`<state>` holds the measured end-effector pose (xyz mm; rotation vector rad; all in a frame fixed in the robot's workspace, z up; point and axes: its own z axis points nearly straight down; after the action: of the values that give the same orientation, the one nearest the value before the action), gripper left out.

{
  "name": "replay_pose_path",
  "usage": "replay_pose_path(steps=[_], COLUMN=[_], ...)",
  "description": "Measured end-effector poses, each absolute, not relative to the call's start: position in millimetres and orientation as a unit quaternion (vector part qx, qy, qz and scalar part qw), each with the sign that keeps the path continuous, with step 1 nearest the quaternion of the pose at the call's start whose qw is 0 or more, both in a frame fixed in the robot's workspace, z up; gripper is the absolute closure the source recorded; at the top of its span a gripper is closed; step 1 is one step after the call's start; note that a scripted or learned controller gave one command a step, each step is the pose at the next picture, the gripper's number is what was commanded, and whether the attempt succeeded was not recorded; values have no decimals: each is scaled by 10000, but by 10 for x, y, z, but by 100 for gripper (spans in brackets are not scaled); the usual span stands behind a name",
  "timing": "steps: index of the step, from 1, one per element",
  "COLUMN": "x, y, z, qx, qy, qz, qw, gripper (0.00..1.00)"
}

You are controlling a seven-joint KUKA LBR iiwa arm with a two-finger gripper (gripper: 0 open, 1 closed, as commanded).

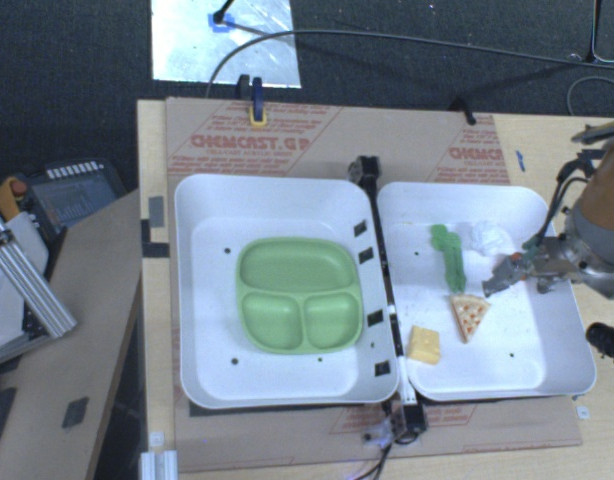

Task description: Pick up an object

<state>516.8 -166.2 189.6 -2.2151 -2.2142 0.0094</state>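
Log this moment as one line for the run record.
arm: over right bin | gripper: beside pizza slice, nothing seen held | also there: green toy, cheese | left bin: green tray

Dark carpet floor (67, 58), shiny metal sheet (225, 28) on it, wooden bench (152, 178), cardboard sheet (317, 133) on top.

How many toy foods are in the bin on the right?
3 that I can make out: a green vegetable near the middle, a pizza slice just below it, and a cheese piece at the lower left. Something white and crumpled sits beside the vegetable; unclear what.
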Motion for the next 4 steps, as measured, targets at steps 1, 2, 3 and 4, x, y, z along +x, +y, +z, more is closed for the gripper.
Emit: replay_pose_path(steps=[1, 2, 3, 4], x=[5199, 5296, 5300, 5309], y=[-1658, -1635, -1632, -1635], z=[1958, 1408, 891, 1018], qx=[-7060, -7064, -7068, -7064], qy=[-7082, -7079, -7074, -7078], qz=[-3, 4, 1, -6], qw=[-3, 13, 7, -10], gripper=[0, 0, 0, 100])
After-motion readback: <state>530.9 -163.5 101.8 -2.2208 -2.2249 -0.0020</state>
